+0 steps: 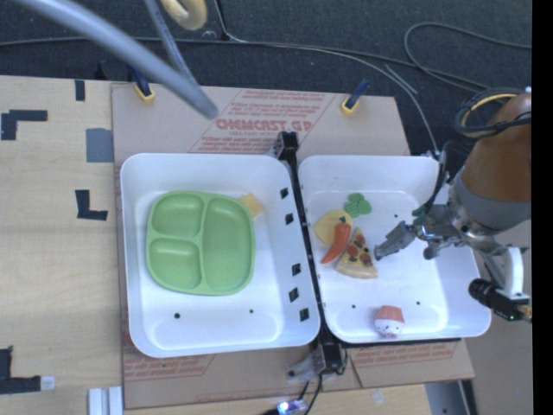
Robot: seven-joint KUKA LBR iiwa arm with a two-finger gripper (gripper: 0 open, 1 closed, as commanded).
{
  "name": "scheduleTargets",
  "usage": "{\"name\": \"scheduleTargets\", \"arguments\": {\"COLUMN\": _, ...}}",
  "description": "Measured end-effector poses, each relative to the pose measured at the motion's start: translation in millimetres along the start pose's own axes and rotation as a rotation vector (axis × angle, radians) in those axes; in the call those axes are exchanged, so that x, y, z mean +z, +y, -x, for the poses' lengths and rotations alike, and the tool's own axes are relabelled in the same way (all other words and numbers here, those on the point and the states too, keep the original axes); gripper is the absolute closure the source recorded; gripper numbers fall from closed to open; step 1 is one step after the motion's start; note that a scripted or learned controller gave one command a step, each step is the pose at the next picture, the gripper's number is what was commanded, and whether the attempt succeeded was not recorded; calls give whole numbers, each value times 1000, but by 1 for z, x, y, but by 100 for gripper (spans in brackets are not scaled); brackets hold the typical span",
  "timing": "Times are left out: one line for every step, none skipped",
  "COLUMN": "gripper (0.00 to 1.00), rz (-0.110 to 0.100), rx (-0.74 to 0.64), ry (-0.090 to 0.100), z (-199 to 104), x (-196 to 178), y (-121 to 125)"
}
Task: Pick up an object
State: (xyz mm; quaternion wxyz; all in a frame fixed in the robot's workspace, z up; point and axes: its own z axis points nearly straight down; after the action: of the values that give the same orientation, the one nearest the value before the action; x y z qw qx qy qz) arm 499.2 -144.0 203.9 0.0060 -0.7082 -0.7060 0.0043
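The right bin holds a small pile of toy food near its left side: a red chili pepper lying over a yellow piece, a pizza slice, and a green broccoli piece behind them. A small red and white piece lies near the bin's front wall. My gripper hangs over the middle of the right bin, just right of the pizza slice. Its fingers stand apart with nothing between them.
The left bin bears a green divided plate with a small yellow piece at its far right corner. A black divider separates the bins. The grey arm with its orange band comes in from the right.
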Motion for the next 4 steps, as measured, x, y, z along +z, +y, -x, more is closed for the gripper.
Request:
{"name": "scheduleTargets", "arguments": {"gripper": 0, "rz": 13, "rx": -4, "ry": -2, "z": 0, "x": -6, "y": 3}}
{"name": "scheduleTargets", "arguments": {"gripper": 0, "rz": 8, "rx": -2, "ry": -1, "z": 7, "x": 49, "y": -5}}
{"name": "scheduleTargets", "arguments": {"gripper": 0, "rz": 8, "rx": -4, "ry": -1, "z": 3, "x": 93, "y": -3}}
{"name": "scheduleTargets", "arguments": {"gripper": 0, "rz": 14, "rx": -4, "ry": -3, "z": 3, "x": 120, "y": -2}}
